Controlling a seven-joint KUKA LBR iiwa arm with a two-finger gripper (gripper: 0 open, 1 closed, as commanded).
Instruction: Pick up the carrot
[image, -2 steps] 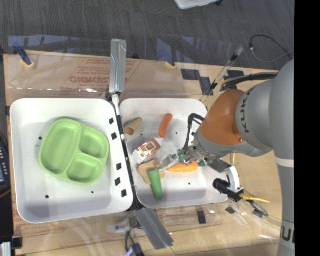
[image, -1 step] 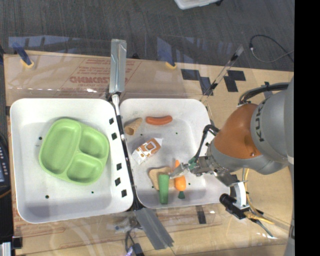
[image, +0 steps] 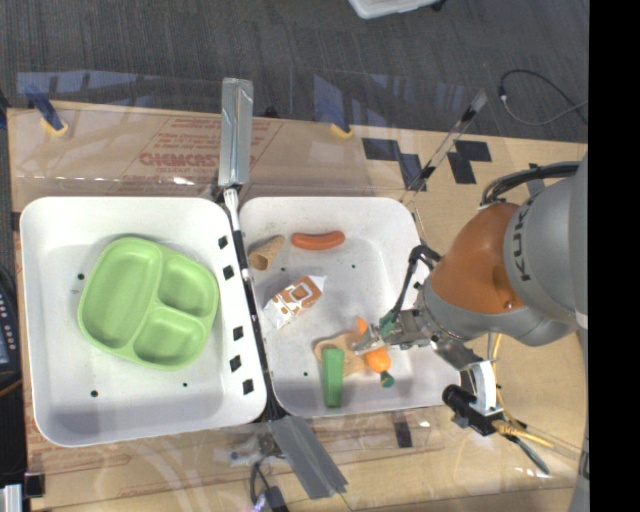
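The small orange carrot (image: 377, 361) (green-tipped) lies beneath the gripper (image: 385, 333), whose closure I cannot tell; a green block (image: 332, 378) lies left.

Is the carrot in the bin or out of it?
In. The carrot lies on the right bin's floor beside the gripper.

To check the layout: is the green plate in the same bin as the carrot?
No, the green plate lies in the left bin; the carrot is in the right one.

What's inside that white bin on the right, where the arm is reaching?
The right bin holds a sausage, a cone-shaped piece, a small packet, a green stick and the carrot. The gripper partly covers the carrot.
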